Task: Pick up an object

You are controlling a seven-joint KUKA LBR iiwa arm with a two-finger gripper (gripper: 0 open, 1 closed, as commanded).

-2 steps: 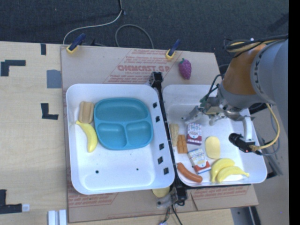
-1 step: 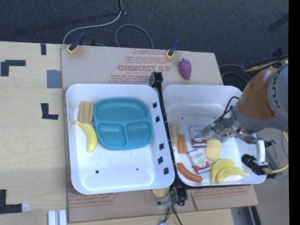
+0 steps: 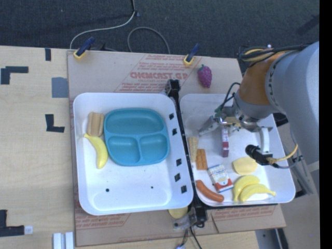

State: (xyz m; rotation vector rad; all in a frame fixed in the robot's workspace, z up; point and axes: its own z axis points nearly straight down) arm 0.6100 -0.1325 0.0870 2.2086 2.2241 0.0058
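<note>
On the pale wooden counter [image 3: 31, 154], at far left, black angular markings; next, on a brown cardboard sheet [image 3: 150, 77], a shallow white left bin [image 3: 129, 196] holding a small tan bread-like slice [image 3: 95, 123] at its left side, a yellow plastic banana [image 3: 98, 150] just below that slice, and a turquoise compartment tray [image 3: 137, 136] beside both; between the bins, a row of black clips [image 3: 179, 149] along the shared edge; behind them on the cardboard, a purple toy grape bunch [image 3: 205, 75], outside either bin; in the shallow white right bin [image 3: 205, 105], near its left wall, a pale stick-shaped piece [image 3: 193, 147] touching an orange block [image 3: 201, 160]; lower down, a red-brown toy sausage [image 3: 209, 192] beside a small red-and-white carton [image 3: 220, 176]; near the bin's middle, a slim dark-red and white tube [image 3: 225, 141], upright in the view, directly under the pincer [image 3: 226, 122]; pincer prongs spread apart, clamped on nothing visible, tube's upper end between or just below them, contact unclear; further right, a pale yellow lemon-like lump [image 3: 244, 165] above a pair of yellow toy bananas [image 3: 251, 188] near the front right corner; at far right, the grey arm with orange band [image 3: 259, 84] reaching in over the bin.
</note>
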